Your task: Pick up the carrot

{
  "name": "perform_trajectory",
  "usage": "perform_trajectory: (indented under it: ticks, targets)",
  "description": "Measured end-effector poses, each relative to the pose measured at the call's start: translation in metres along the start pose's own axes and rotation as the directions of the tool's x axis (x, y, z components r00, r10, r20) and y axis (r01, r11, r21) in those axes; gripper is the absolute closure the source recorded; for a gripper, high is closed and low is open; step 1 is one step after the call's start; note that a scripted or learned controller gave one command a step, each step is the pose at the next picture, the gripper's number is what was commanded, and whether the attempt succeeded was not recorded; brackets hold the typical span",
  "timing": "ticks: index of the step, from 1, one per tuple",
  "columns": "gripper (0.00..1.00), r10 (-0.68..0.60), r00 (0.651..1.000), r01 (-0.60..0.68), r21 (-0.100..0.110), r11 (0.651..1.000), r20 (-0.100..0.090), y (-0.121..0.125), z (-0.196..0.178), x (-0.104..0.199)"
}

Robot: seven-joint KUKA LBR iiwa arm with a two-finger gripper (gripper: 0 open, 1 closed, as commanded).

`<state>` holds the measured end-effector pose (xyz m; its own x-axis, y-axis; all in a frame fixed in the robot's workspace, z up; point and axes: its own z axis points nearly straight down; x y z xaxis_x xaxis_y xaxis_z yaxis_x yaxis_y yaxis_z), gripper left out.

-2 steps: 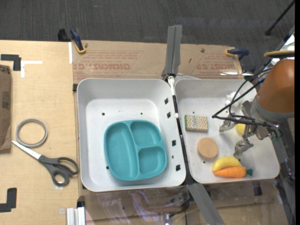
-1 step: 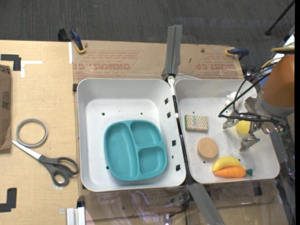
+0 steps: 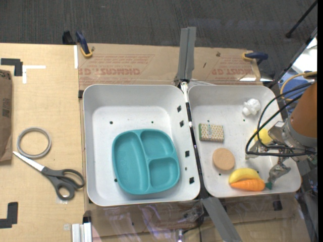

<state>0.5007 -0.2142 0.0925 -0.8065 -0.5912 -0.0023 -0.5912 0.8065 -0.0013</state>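
From the camera view above, the carrot (image 3: 248, 185) lies on its side in the front right corner of the right bin (image 3: 229, 93), close to the front wall, with its green stub end pointing right. It rests on the bin floor and nothing grips it, so the pick is not yet made. The tool (image 3: 278, 171) hangs just to the right of the carrot, at the end of the arm (image 3: 306, 116) that reaches in over the bin's right rim; whether its fingers stand apart or together cannot be told, since cables and metal parts blur together there. By my judgement the approach is close to done, while the closing on the carrot and the lift are left.

A banana (image 3: 244, 174) lies touching the carrot on its far side, and it is the main thing in the way: a careless close could catch both. A round tan biscuit (image 3: 223, 159) sits just left of the banana, a patterned sponge block (image 3: 211, 131) lies farther back, and a crumpled white lump (image 3: 251, 106) sits near the back right. A yellow thing (image 3: 263, 135) shows partly behind the cables.

The left bin (image 3: 132, 94) holds a teal divided tray (image 3: 146, 161). On the bench (image 3: 40, 150) to the left lie scissors (image 3: 53, 175) and a tape roll (image 3: 34, 142), well apart from the work.
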Motion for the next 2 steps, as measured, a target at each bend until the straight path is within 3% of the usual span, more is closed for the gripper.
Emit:
perform_trajectory:
  ticks: [1,2]
  targets:
    - [1.00,-0.005,1.000,0.005,0.003,1.000,0.003,0.000,-0.010,-0.003]
    - [1.00,0.490,0.872,-0.490,0.001,0.872,0.002,0.030,-0.074,-0.014]
